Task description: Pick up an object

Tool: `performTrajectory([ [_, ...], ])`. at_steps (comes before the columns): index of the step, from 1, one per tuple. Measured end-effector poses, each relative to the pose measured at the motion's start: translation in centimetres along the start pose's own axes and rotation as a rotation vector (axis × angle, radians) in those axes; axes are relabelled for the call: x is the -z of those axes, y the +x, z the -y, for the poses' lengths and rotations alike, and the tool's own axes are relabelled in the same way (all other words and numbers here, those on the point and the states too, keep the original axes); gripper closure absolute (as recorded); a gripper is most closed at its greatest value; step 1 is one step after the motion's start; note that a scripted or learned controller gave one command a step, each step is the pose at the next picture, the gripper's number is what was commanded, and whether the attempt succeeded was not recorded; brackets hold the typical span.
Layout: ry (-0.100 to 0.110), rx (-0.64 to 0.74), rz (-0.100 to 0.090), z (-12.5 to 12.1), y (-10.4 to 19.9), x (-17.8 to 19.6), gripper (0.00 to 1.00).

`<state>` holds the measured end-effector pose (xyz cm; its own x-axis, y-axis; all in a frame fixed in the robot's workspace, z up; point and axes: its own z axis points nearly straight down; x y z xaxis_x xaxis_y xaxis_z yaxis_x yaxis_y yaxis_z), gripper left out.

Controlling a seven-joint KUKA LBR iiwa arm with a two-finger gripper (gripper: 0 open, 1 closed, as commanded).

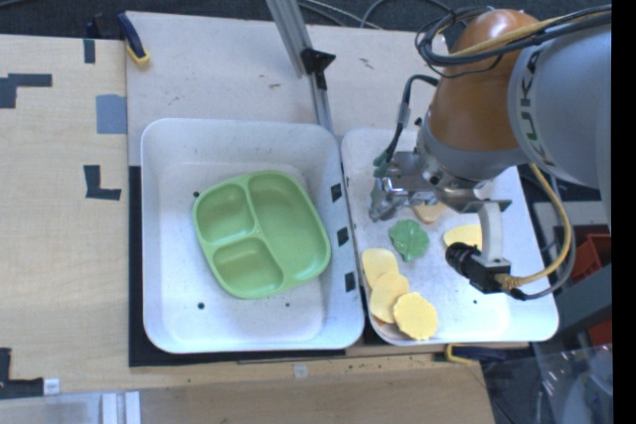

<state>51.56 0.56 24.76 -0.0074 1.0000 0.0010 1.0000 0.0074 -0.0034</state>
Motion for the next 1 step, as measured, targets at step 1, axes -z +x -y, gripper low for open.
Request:
performTrajectory([
  [1,-0.002,-0.001,0.000,-2.12,4.36,-0.03,1.00],
])
